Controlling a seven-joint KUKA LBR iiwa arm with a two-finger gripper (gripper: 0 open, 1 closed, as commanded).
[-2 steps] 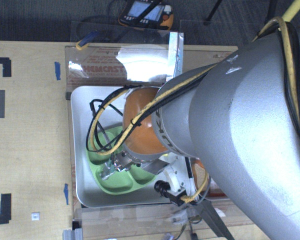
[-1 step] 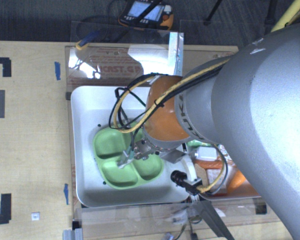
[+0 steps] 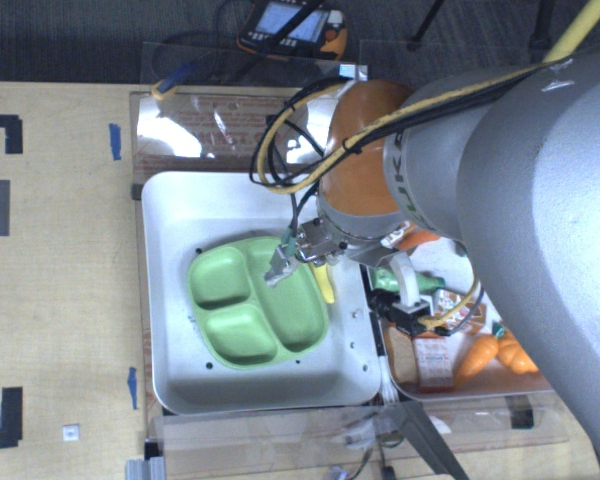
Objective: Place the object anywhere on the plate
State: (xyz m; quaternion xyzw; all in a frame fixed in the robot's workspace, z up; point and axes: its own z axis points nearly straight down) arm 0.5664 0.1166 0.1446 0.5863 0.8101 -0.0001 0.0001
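Observation:
A light green plate (image 3: 242,308) with three compartments lies in the left white bin (image 3: 180,218). My gripper (image 3: 283,261) hangs over the plate's right compartment, near its upper edge. A thin yellow object (image 3: 325,282) sits just right of the gripper, along the plate's right rim; whether the gripper holds it I cannot tell. The grey arm with its orange band (image 3: 365,153) reaches in from the upper right and hides the bin's far right corner.
The right bin (image 3: 450,383) holds several items: an orange carrot-like toy (image 3: 490,356), a green and white piece (image 3: 405,280), a brown packet (image 3: 432,353). A black divider (image 3: 380,343) separates the bins. Cables loop above the arm's wrist.

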